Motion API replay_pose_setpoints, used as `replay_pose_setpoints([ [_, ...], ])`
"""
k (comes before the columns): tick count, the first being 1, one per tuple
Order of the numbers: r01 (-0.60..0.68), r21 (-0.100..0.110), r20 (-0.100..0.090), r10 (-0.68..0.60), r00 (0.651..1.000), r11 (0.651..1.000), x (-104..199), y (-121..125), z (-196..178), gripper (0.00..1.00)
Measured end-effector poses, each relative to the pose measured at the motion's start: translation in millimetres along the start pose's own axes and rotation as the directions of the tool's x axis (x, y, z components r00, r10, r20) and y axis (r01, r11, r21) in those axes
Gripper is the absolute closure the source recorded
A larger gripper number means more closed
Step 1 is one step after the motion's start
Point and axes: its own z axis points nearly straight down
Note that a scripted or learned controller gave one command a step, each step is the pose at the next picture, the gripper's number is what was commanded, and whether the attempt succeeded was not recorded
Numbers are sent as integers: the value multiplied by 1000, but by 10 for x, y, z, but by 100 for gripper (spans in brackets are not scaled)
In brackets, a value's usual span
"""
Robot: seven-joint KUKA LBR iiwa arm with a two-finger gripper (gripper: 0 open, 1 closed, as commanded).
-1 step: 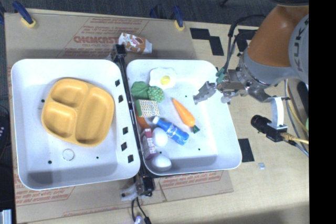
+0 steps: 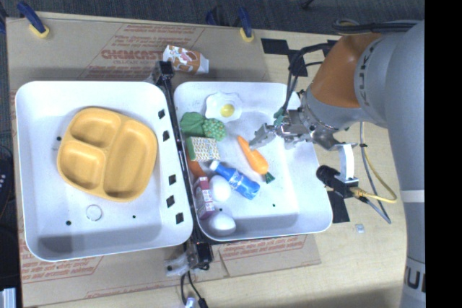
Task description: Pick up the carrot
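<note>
The carrot (image 2: 253,155) lies in the right bin (image 2: 289,213), tilted, tip toward 11 o'clock, just beside the blue bottle (image 2: 237,180). The gripper (image 2: 264,135) hangs at the carrot's 1 o'clock, fingers spread, gripping nothing.

The carrot (image 2: 253,157) lies in the right bin (image 2: 307,216), the divided plate (image 2: 107,153) in the left bin (image 2: 43,227)
</note>
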Motion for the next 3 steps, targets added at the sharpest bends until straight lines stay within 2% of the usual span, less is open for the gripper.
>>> replay_pose_setpoints([
  [1, -121, 0, -1, 121, 993, 993, 393, -110, 502, 0],
  [2, -118, 1, -1, 118, 993, 993, 392, -109, 399, 100],
  [3, -364, -2, -1, 364, 931, 931, 321, -265, -878, 100],
])
